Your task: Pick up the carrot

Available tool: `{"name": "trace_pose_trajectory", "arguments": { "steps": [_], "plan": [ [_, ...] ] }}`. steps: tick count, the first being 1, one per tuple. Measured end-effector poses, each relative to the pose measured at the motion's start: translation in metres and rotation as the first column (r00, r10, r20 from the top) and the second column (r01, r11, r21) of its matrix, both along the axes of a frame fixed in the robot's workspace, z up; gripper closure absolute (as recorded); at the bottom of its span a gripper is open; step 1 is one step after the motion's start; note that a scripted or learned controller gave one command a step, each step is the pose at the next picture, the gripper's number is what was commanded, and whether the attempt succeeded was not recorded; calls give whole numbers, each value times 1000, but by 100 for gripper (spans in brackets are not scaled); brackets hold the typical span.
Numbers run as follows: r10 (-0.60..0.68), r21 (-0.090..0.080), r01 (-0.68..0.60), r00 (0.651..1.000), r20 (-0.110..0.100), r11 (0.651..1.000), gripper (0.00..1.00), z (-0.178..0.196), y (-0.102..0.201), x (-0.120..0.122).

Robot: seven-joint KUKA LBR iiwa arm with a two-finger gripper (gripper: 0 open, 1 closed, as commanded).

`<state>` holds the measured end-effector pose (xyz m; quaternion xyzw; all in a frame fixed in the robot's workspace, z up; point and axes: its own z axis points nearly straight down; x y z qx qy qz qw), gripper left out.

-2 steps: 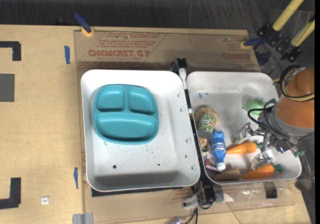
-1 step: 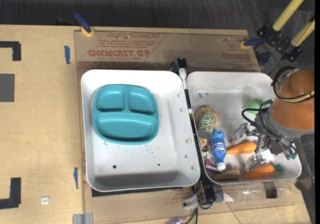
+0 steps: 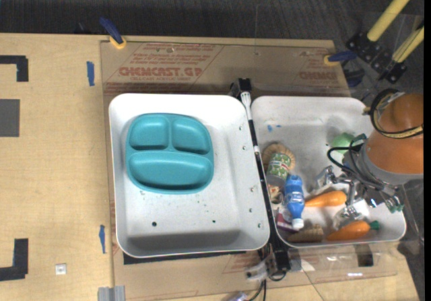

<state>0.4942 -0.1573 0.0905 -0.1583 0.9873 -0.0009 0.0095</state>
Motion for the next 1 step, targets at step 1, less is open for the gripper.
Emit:
{"name": "trace_pose_trajectory", "arguments": {
  "steps": [1],
  "plan": [
    [267,-10,-267,964,0,964,0,0,12,0]
  ]
}}
